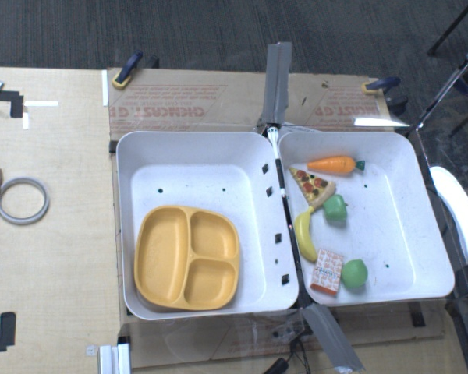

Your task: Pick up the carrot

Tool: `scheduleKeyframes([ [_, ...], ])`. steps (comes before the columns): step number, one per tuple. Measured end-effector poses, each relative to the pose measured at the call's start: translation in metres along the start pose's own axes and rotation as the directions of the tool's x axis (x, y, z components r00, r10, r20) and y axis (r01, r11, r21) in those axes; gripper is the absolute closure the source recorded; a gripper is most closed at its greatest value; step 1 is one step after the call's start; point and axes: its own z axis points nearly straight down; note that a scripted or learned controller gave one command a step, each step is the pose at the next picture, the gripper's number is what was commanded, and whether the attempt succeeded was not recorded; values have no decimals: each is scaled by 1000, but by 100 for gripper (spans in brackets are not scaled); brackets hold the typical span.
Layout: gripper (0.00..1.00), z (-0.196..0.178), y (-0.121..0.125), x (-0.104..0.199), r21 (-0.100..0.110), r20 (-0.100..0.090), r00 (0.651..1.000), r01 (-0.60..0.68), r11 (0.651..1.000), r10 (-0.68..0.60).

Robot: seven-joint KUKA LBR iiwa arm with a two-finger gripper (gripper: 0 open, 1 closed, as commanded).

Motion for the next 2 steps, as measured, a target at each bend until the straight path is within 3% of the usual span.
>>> scheduleKeyframes([
  [2, 0, 0, 2, -1, 0, 1, 998, 58, 998, -58],
])
